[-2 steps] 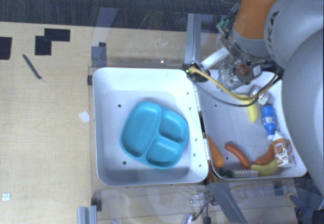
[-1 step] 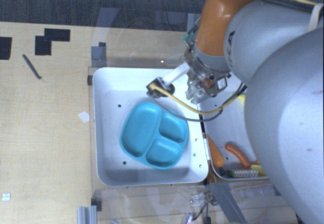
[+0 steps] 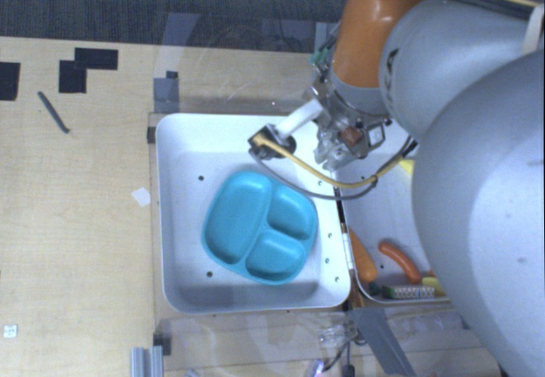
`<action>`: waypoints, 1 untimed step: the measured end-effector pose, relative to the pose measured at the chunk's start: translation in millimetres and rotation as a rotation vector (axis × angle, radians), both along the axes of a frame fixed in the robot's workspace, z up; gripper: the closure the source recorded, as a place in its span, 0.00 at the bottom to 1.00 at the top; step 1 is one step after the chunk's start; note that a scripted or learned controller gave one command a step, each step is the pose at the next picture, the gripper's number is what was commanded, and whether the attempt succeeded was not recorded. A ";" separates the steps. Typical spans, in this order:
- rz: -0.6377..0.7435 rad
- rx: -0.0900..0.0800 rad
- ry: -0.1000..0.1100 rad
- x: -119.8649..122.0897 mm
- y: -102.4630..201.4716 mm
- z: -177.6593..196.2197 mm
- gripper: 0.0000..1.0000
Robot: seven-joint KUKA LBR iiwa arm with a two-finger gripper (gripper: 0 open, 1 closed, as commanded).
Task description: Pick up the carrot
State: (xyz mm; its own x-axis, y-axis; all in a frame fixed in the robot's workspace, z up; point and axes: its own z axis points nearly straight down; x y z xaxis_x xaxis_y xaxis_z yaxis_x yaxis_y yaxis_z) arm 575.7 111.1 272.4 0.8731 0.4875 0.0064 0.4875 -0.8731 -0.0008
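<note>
step: approach, carrot not yet grasped
gripper: finger state can't tell (wrist hides it)
next: descend to carrot in right bin

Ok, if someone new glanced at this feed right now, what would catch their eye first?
Probably the big grey arm with its orange band, filling the right side and reaching over the bins. Next, the bright blue three-compartment plate lying in the left bin. The carrot lies in the right bin near the divider, beside a red-orange sausage-like item.
</note>
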 end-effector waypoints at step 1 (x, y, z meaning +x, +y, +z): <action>0.294 -0.003 0.005 -71.9 -3.5 -56.8 1.00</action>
